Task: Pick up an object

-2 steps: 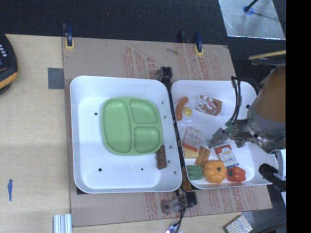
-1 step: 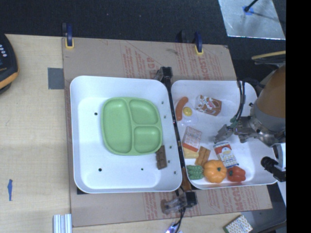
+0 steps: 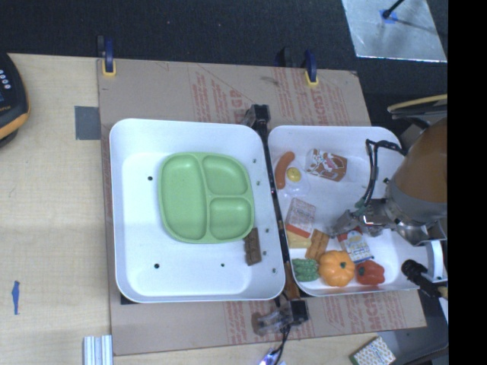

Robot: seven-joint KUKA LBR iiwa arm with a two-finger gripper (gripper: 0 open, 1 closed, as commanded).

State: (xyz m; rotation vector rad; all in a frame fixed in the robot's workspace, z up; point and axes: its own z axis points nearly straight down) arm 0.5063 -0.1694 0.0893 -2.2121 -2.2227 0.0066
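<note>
A dark handset-like device (image 3: 11,97) sits at the desk's (image 3: 46,226) far left edge, at the 9 to 10 o'clock side of the view. A grey tape patch (image 3: 87,122) lies just right of it on the wood. A brown cardboard sheet (image 3: 228,90) covers the desk centre, held at its 12 o'clock edge by two clamps (image 3: 107,58) with blue handles.

The left bin (image 3: 129,280) holds a green divided plate (image 3: 206,197) near its centre. A small brown block (image 3: 252,246) lies at the plate's 5 o'clock, near the bin's right wall.

The right bin (image 3: 342,133) carries the loose objects. An orange-red sausage (image 3: 281,169) lies toward its 10 o'clock corner, with a small yellow piece (image 3: 294,176) just beside it. A printed packet (image 3: 326,164) lies at 12 o'clock. A clear wrapped packet (image 3: 300,214) lies left of centre. Along the 6 o'clock wall, from left: a green vegetable piece (image 3: 305,268), an orange pumpkin (image 3: 336,268), a red item (image 3: 370,273). The pumpkin touches the green piece.

The arm (image 3: 422,177) enters from 3 o'clock, its bulk over the right bin's right side, a black cable (image 3: 371,169) looping beside it. The end effector (image 3: 356,223) reaches leftward and low over the bin's middle, just above the pumpkin and beside a small labelled packet (image 3: 358,245). Whether it is released or clenched cannot be told; nothing is visibly held.
</note>
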